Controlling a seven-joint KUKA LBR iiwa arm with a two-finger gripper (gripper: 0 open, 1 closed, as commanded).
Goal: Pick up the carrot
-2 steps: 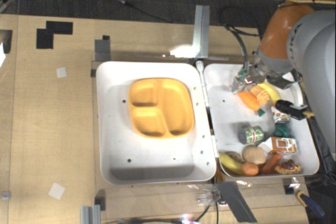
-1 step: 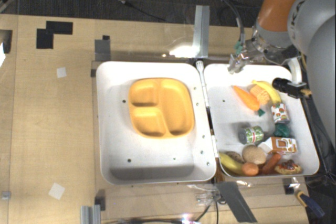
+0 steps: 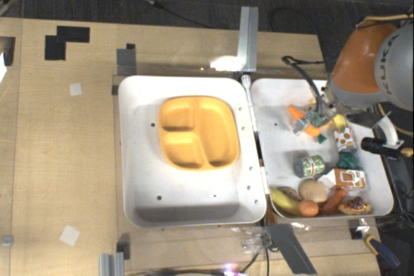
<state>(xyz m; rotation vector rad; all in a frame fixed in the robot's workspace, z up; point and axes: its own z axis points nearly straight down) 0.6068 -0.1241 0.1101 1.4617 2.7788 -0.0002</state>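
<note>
Reaching into the right bin (image 3: pixel 278 158), the gripper (image 3: pixel 313 118) sits on the carrot (image 3: pixel 304 119) near the bin's top; its grip cannot be made out; judged mid-grasp, lifting straight up comes next

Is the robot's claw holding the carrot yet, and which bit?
Cannot tell. The claw is down right at the carrot in the right bin, but the hold is too small to see.

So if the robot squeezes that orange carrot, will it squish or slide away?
Probably no squish: the carrot looks like a hard, smooth toy, likely light. Its tapered shape could let it slip out of the gripper, which sits right on it. It lies flat in the right bin, so a nudge might roll or spin it.
</note>
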